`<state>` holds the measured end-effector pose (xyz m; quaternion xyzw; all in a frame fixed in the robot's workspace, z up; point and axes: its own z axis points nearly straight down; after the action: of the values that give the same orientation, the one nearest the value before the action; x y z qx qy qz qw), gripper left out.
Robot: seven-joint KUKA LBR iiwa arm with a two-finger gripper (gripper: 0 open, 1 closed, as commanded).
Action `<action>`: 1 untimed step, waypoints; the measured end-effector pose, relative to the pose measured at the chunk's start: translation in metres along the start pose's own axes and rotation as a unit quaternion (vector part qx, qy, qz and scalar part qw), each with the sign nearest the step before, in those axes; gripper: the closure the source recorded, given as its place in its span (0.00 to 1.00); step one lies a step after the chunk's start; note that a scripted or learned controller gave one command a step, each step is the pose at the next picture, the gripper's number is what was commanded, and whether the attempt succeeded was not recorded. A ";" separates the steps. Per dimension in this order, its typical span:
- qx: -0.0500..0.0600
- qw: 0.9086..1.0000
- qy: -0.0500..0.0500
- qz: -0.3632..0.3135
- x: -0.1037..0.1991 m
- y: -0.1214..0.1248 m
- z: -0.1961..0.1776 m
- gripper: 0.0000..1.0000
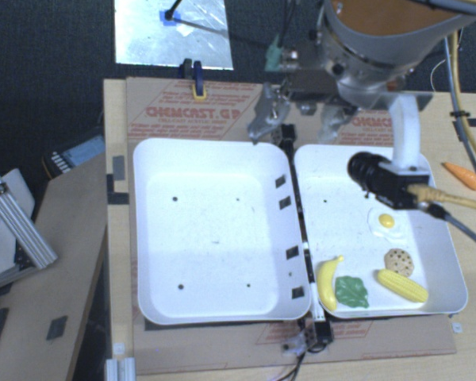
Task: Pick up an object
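Toy food clustered in the right bin, arm hovering at the far edge

Banana [328, 282] lies at the near left corner of the right bin [333, 189], its long axis running near to far with a slight curve, the far tip bending right; a green leafy piece [352, 291] sits just beside it on the right. Corn cob [402, 286] lies near the bin's near right corner, long axis slanting from far-left to near-right. A round cookie [398, 260] sits just beyond the corn, and a fried egg [386, 222] farther back still. The left bin [151, 213] stands alongside on the counter [79, 213]. The gripper [301, 121] hangs over the far rim between the two bins, with nothing seen between its fingers; how wide they stand I cannot tell.
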<state>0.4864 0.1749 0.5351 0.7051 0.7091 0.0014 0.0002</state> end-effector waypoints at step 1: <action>-0.002 1.000 0.001 -0.002 0.000 0.000 -0.012 1.00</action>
<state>0.4868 0.1746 0.5467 0.7038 0.7104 0.0029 0.0008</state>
